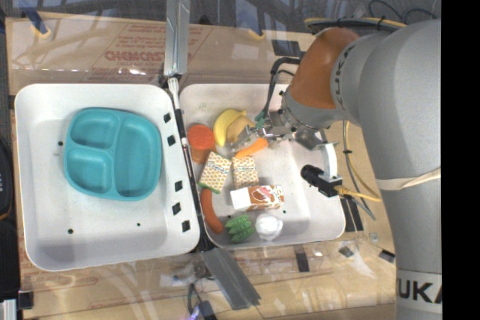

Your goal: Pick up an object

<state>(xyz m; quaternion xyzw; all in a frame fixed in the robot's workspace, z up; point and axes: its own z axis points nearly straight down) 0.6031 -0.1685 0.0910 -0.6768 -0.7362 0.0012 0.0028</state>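
Grey and bulky, the arm filled the right of the view and hid the far right wall of the right bin; "KUKA" on its base was cut off at the frame's edge. Its jaws sat low in that bin, over the carrot and just beside the banana; whether they were open or closed could not be made out. Around these lay a red tomato, two patterned packets, a small carton with unreadable print, a sausage, broccoli and a white cup. A teal divided plate rested in the left bin. Faint red lettering on the bench was illegible.
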